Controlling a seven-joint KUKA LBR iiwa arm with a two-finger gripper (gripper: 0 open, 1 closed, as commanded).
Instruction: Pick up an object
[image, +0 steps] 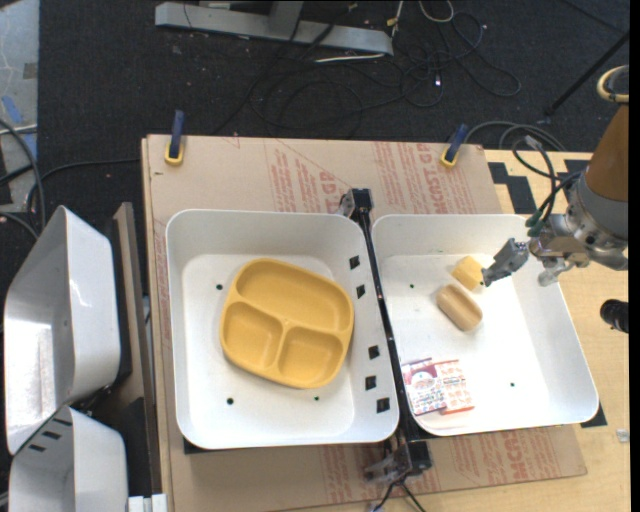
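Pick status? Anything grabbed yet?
Done: the arm has reached into the right bin. In hand: the gripper sits beside the yellow block; a grasp isn't confirmed. Left: securing and lifting an object. The tan cylinder, packet and yellow tray lie untouched.

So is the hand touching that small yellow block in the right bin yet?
Cannot tell. In the camera view the hand meets the edge of the yellow block with no visible gap, but the slanted angle can't confirm real contact.

Glossy plastic yellow tray (286, 324) (smooth)
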